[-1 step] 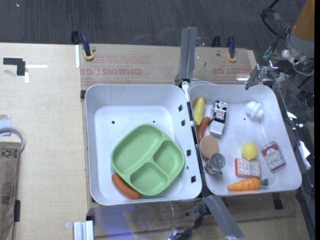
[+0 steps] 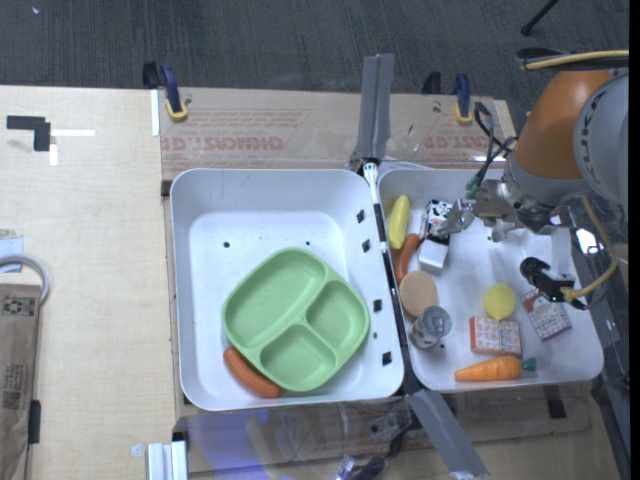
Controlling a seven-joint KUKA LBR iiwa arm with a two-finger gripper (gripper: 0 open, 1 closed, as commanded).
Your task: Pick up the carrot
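The pale wooden counter (image 2: 80, 268) carries two shallow white bins side by side. The left white bin (image 2: 200, 208) holds a light green three-compartment plastic plate (image 2: 295, 318), tilted a little, with an orange sausage-shaped toy (image 2: 248, 372) tucked against and partly under its lower left edge. The right white bin (image 2: 580, 353) holds the smaller items. The grey arm with its orange band (image 2: 560, 128) reaches in from the right over the upper part of this bin. Its pincer (image 2: 445, 223) sits near the bin's upper left, just above a small white block (image 2: 432, 256); whether its fingers are apart or closed, and whether it has hold of anything, I cannot tell.

The orange toy carrot with a green stem end (image 2: 490, 369) lies flat near the bin's lower edge, well apart from the pincer and just below a small pink-and-white box (image 2: 496, 335). A yellow ball-like toy (image 2: 499, 301) sits above that box. A tan round disc (image 2: 419, 292) and a small grey metal can (image 2: 433, 326) lie towards the bin's left, beneath a yellow banana-shaped toy (image 2: 398, 220).
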